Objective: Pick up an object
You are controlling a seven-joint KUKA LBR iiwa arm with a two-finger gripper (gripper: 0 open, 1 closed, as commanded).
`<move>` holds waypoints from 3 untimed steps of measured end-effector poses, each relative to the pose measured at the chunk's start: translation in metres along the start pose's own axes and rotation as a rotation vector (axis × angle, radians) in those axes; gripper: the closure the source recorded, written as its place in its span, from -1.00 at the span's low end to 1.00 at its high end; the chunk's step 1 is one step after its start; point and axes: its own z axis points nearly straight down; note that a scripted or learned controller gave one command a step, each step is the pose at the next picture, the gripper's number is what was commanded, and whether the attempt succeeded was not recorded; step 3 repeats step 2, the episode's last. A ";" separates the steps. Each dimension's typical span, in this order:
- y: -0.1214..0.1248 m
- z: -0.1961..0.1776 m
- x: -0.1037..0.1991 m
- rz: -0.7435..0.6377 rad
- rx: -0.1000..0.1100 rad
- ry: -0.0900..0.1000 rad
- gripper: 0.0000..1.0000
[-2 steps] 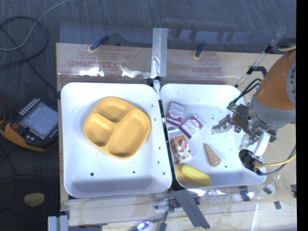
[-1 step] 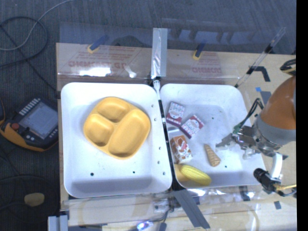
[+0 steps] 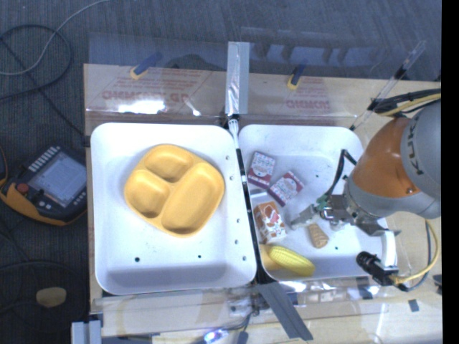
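My gripper (image 3: pixel 320 212) hangs low over the right bin (image 3: pixel 308 136), below the arm's orange band (image 3: pixel 380 169). Just beneath it lies a small tan cone-shaped piece (image 3: pixel 317 236), close to the gripper, and I cannot tell whether they touch. To its left lies an orange and white carton (image 3: pixel 270 221). Two red and white packets (image 3: pixel 262 166) (image 3: pixel 285 187) lie farther back in the same bin. A yellow corn cob (image 3: pixel 287 259) rests at the bin's front edge. Nothing shows between the gripper's tips.
The left bin (image 3: pixel 107 264) holds a yellow divided plate (image 3: pixel 174 188). A metal divider (image 3: pixel 237 84) runs between the bins. A black fitting with a yellow cable (image 3: pixel 376 265) sits at the right bin's front right corner. A pendant (image 3: pixel 50 181) lies on the floor to the left.
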 end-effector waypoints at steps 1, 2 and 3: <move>0.002 -0.010 0.002 -0.001 -0.004 0.002 1.00; 0.006 -0.171 0.070 0.100 0.008 0.002 1.00; 0.006 -0.171 0.070 0.100 0.008 0.002 1.00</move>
